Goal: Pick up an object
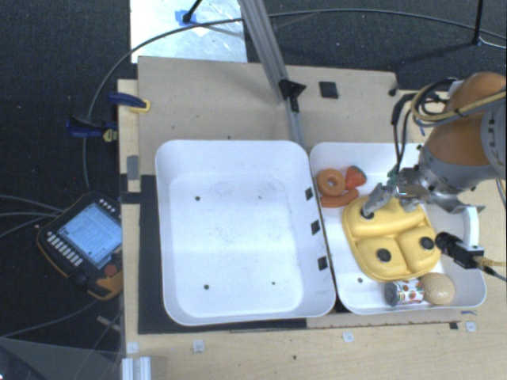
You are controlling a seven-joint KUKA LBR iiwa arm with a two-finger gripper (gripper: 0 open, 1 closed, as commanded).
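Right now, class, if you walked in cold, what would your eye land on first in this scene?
First, the big yellow moulded toy filling the right bin, with the arm's end effector down at its top edge. Next, the orange pieces at that bin's far left corner, and a small can and tan egg-like ball along its near side.

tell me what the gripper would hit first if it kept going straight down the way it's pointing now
Most likely the yellow toy in the right bin. The gripper points down over the toy's upper left part, by a dark hole in it. Depth is hard to judge from this slanted view, so it may be touching already.
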